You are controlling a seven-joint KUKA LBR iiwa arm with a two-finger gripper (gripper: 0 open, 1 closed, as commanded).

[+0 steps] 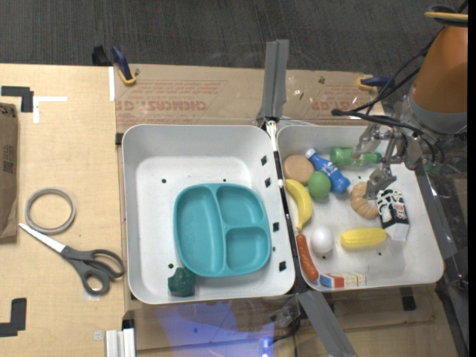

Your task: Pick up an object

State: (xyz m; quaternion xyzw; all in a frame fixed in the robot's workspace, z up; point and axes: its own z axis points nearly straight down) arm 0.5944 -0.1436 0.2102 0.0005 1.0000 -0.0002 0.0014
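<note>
Ten-odd toy foods crowd the right bin as the gripper, fingers spread and holding nothing, hangs just above a croissant, seemingly lined up to pluck it.

Even bright overhead light, soft shadows inside both white bins, bluish glow at bottom edge, orange arm slightly blurred, otherwise sharp.
</note>
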